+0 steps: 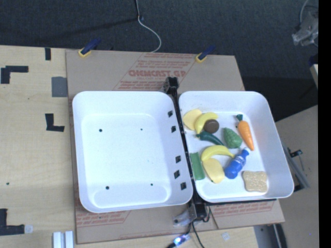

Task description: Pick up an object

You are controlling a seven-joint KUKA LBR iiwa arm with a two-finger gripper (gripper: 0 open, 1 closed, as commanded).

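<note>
The right white bin [274, 138] holds several toy foods. Among them are an orange carrot [245, 133], a blue bottle [235, 165], a yellow banana [216, 152], a tan bread slice [255, 181], a light green vegetable [232, 137], a dark green pepper [209, 137] and a yellow fruit [191, 119]. A brown round piece [211, 125] rests on another yellow piece. A grey part of the arm with my gripper [304, 34] shows at the top right edge, high above and well apart from the bin.
The left white bin [83, 138] stands against the right one, joined by a row of black clips [178, 159]. Both rest on a cardboard sheet [150, 71] on the wooden bench. A green flat strip [196, 165] lies by the right bin's left wall.
</note>
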